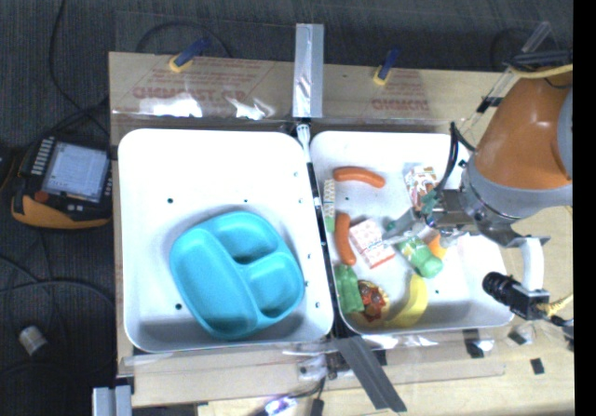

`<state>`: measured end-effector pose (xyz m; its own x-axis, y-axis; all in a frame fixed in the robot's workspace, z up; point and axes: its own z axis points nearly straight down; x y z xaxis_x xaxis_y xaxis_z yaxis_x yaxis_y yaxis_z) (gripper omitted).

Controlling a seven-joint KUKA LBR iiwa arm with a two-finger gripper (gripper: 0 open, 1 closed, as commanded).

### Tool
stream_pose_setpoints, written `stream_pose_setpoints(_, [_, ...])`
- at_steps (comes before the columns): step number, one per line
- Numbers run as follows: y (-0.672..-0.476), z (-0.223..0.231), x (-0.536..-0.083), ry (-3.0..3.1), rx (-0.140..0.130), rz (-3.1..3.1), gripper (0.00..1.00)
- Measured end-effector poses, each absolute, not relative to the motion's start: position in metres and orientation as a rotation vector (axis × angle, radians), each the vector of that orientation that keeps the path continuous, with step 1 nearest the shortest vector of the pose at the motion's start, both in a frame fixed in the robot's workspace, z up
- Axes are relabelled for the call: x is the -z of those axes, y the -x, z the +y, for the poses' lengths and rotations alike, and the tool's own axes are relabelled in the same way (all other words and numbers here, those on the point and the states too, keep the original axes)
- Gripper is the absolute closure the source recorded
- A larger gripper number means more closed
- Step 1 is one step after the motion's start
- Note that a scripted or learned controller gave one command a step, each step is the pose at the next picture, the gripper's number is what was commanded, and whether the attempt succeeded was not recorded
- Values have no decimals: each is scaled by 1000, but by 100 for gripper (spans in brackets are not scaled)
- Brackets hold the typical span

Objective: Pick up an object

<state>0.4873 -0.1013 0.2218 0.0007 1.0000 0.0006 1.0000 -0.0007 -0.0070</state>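
The right bin point(391, 146) holds several toy foods. An orange sausage point(359, 178) lies near its back, and a second sausage point(343, 237) stands on end by the left wall. A red-and-white box point(371, 243) sits mid-bin, a yellow banana point(412, 301) and a dark green packet point(358, 297) lie at the front. A printed packet point(421, 181) rests toward the back right. My gripper point(419, 226) hangs low over the bin's middle, just right of the box and above a green piece point(427, 263).
The left bin point(149, 163) carries a blue divided tray point(238, 270). A metal strip point(308, 70) runs along the divider behind the bins. The arm's orange band point(526, 140) and grey wrist cover the right bin's right side. A handheld device point(65, 180) lies off the bench at left.
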Motion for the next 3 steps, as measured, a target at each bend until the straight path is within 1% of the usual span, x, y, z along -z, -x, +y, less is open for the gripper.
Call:
stream_pose_setpoints(1, [-531, -63, -219, 2243, -7, -2192, 0])
stream_pose_setpoints(2, [-607, -103, -187, 2252, -7, -2183, 0])
stream_pose_setpoints(3, [-656, -109, -90, 2140, -9, -2299, 0])
